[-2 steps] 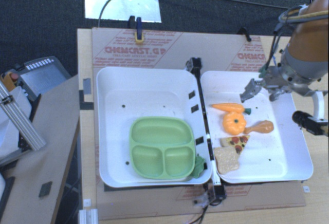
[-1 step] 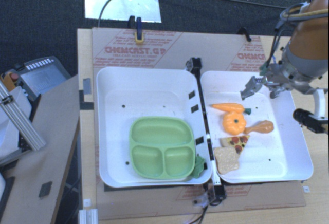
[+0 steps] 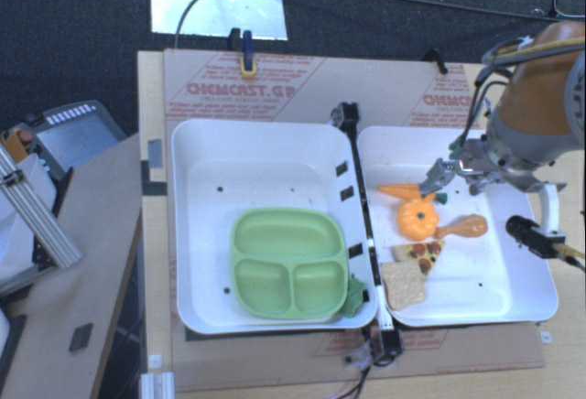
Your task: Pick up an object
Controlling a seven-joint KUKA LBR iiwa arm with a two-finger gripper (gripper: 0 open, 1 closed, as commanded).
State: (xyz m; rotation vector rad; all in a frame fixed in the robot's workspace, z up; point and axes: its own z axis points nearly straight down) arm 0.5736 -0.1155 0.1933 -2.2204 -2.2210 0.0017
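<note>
In the right bin (image 3: pixel 513 296) lie several toy foods. An orange carrot (image 3: pixel 400 191) points left, with its green top near the gripper. Just below it sits a round orange fruit (image 3: pixel 417 221), and a tan drumstick-shaped piece (image 3: pixel 462 227) touches the fruit's right side. A pizza slice (image 3: pixel 419 252) and a slice of bread (image 3: pixel 403 284) lie nearer the front. My gripper (image 3: pixel 458 183) hangs over the bin's back middle, just right of the carrot's green end. It is open, with nothing between its fingers.
The left bin (image 3: pixel 211 159) holds a green divided plate (image 3: pixel 288 262), with a small green item (image 3: pixel 356 296) at its front right corner. A black divider (image 3: pixel 359 205) runs between the bins. A black cable end (image 3: pixel 536 237) hangs over the right bin's right side.
</note>
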